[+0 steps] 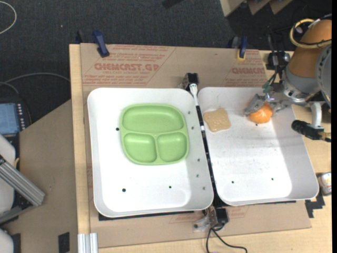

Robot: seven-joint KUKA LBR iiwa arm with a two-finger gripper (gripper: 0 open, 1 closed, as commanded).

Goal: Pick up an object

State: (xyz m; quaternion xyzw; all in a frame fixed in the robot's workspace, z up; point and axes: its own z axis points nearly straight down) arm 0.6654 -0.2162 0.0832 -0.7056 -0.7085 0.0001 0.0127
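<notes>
My gripper (261, 108) hangs over the far right part of the right bin (295, 178), reaching in from the right. A small round orange object (260, 115) sits between its fingertips, and the fingers are shut on its top. The object is at or just above the bin floor, with a faint shadow to its right. A flat tan square piece (217, 120) lies on the floor of the same bin, near its far left corner and a short way left of the gripper.
The left bin (105, 157) holds a green divided plate (155, 133) in its far half. A ridge between the two bins (204, 146) runs front to back. The near half of the right bin is bare white floor.
</notes>
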